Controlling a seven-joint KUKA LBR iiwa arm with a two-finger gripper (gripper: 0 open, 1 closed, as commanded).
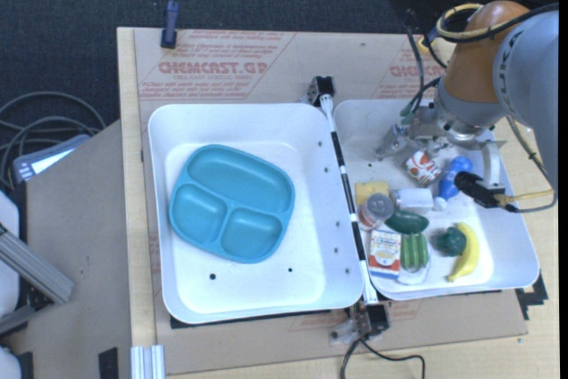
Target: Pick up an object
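Likely target: no one thing is named by the task; the red-and-white item (pixel 422 165) lies just below the tool (pixel 413 138), so I judge it the nearest candidate.
Target's look: small, crumpled or rounded, red and white with print too small to read; it lies on the floor of the right bin (pixel 362 136), not lifted.
Target's place: directly under the tool's tip, touching or nearly touching a blue item (pixel 458 167) on its arm side.
Tool state: low in the far part of the right bin; I cannot tell whether it is spread or pressed together, and nothing is visibly pinched in it.
Progress: the reach into the bin looks made; the grasp and the lift both seem left to do.
Nearer neighbours: a yellow block (pixel 373 190) and a grey round tin (pixel 380 209) lie beyond the target, toward the bin divider; a dark green item (pixel 409 222) sits just past them.
Farther clutter: a small carton (pixel 384 249), a green pickle (pixel 413 251) and a banana (pixel 468 251) are grouped at the bin end farthest from the tool.
Other bin: the left bin (pixel 177 138), well apart from the tool, holds a blue divided plate (pixel 232 201).
Surface: the surface (pixel 222 67) under both bins is a printed board.
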